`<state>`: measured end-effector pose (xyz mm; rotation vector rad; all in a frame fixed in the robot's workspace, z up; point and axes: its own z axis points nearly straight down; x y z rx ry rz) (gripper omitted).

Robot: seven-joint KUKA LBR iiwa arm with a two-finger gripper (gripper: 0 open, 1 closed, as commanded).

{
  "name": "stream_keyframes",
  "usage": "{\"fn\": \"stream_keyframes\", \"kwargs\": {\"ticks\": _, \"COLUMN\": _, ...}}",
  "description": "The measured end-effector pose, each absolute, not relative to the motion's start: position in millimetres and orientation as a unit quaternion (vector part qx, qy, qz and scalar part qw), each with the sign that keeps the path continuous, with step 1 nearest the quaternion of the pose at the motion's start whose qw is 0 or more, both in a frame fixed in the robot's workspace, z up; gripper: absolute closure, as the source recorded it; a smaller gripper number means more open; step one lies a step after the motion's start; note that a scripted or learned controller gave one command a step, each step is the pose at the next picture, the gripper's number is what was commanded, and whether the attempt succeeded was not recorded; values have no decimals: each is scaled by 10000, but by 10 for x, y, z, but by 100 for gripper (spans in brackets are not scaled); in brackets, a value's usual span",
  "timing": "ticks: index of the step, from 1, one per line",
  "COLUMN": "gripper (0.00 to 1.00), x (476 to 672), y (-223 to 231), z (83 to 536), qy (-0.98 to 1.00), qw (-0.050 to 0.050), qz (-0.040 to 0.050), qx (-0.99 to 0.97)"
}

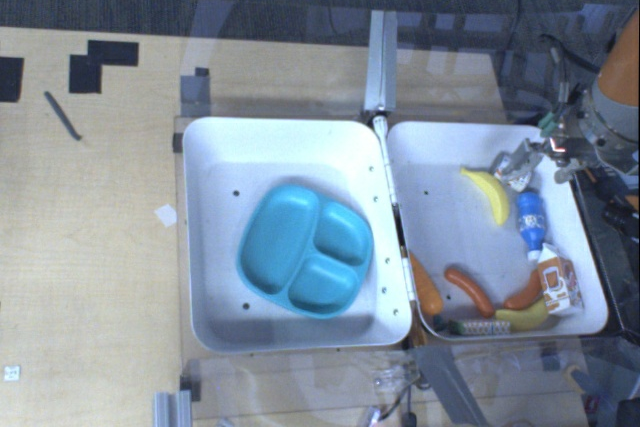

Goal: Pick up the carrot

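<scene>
Gripper (517, 165) state unclear, above banana (487, 194); carrot (427, 288) apart at bin's left wall, sausage (470, 289) beside.

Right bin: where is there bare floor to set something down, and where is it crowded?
In the right bin, bare floor lies in the upper left, bordered by the divider wall, the banana and the carrot. A smaller patch sits mid-bin between banana and sausage. The lower right corner is crowded: bottle, carton, more items.

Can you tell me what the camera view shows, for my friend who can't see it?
The robot's tool hovers near a banana in the right bin, while the carrot lies against that bin's left wall. The left bin holds a blue divided plate.
</scene>
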<state>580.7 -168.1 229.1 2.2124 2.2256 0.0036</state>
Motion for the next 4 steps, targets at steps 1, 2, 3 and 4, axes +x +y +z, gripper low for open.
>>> {"fn": "stream_keyframes", "kwargs": {"ticks": 1, "gripper": 0, "x": 5635, "y": -1001, "z": 970, "qy": 6633, "qw": 10, "qz": 12, "qx": 7484}}
{"fn": "stream_keyframes", "kwargs": {"ticks": 2, "gripper": 100, "x": 5655, "y": -996, "z": 1086, "qy": 6633, "qw": 26, "qz": 32, "qx": 7484}}
{"fn": "stream_keyframes", "kwargs": {"ticks": 3, "gripper": 100, "x": 5152, "y": -1205, "z": 2468, "qy": 7074, "qw": 29, "qz": 19, "qx": 7068}}
{"fn": "stream_keyframes", "kwargs": {"ticks": 4, "gripper": 100, "x": 5378, "y": -1300, "z": 4061, "qy": 6467, "qw": 27, "qz": 20, "qx": 7628}}
